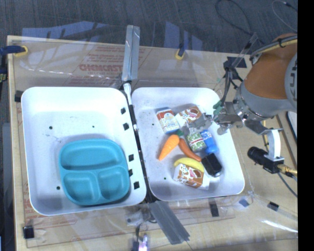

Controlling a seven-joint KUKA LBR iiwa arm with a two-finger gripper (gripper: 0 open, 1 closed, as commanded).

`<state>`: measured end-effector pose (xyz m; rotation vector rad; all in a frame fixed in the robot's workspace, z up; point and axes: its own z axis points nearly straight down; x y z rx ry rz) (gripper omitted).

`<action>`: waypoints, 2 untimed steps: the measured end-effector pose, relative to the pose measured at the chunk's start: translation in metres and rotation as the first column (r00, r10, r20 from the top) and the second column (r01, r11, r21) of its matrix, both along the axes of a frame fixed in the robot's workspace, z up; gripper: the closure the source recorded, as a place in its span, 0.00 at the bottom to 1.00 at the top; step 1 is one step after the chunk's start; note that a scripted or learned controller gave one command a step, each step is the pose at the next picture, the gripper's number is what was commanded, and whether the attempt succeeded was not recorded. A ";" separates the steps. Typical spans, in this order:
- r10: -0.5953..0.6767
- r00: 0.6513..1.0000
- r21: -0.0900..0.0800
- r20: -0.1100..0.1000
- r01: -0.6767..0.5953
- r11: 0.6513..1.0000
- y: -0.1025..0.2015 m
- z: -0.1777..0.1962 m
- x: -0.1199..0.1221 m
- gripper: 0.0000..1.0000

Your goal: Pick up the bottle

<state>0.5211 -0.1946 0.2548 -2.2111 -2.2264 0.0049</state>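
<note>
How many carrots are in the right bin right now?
2: one carrot left of the pile's centre, a second carrot just right of it, partly under the bottle. Others may be hidden.

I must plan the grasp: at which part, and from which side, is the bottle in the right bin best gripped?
Probably across the body of the bottle, coming from above. It lies flat and slanted among a carrot and cartons, so its sides are crowded; its dark cap end looks too short. The gripper hangs near its upper end.

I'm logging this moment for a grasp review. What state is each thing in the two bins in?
bottle: lying on its side, right bin, among the other items
carrot: lying flat, tilted
banana: lying flat
blue tray: upright in left bin, compartments bare
gripper: low over the right bin's right side
</note>
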 end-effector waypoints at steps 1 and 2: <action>0.386 0.922 0.000 0.004 -0.386 0.922 -0.016 -0.021 -0.022 0.00; 0.397 0.918 -0.001 0.004 -0.397 0.918 -0.017 -0.007 -0.019 0.00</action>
